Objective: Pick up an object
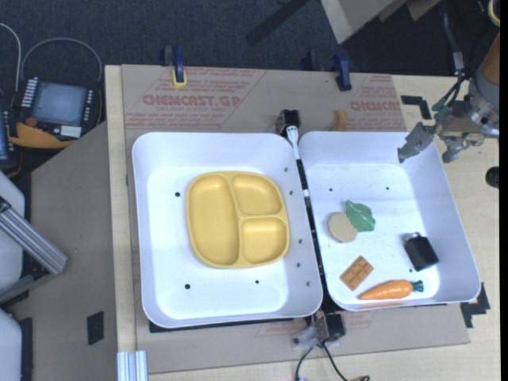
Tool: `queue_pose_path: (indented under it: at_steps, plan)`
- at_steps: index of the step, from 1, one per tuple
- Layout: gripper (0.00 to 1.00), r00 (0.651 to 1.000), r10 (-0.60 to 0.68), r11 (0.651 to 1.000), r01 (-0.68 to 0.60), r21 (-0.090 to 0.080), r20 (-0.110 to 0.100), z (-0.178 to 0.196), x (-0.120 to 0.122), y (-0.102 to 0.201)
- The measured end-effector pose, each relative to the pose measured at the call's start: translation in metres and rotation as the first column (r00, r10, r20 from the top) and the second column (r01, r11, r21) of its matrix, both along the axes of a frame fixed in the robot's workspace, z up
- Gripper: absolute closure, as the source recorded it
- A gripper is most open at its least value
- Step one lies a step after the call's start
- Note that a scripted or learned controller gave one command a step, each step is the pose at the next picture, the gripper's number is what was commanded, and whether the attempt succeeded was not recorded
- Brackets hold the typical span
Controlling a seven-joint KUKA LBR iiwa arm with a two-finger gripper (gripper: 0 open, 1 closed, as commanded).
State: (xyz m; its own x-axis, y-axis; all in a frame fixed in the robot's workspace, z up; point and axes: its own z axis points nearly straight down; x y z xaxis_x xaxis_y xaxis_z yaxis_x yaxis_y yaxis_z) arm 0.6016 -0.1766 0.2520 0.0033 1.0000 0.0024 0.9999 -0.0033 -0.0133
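Five loose objects lie in the right bin (444, 205), all in its near half: a tan disc (342, 228) touching a green leaf-shaped piece (361, 216), a brown wafer (356, 272), an orange carrot (389, 290) and a black block (421, 252). The carrot's long axis runs roughly parallel to the near rim, close against it. The gripper (435, 143) hovers over the bin's far right corner with its fingers spread apart and nothing between them. Every candidate lies toward the near side of it; the black block appears nearest. Spacing around the block looks adequate for a descent. The left bin (159, 284) holds a yellow divided tray (236, 217).
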Motion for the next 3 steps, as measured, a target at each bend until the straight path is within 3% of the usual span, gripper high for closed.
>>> queue_pose_path:
  at_steps: [1,3]
  plan:
    - [0.0,1.0,0.004,1.0,-0.004,-0.003,0.013,0.008,0.002,0.001]
    - [0.0,1.0,0.003,1.0,-0.003,-0.001,0.007,-0.081,0.004,-0.003]
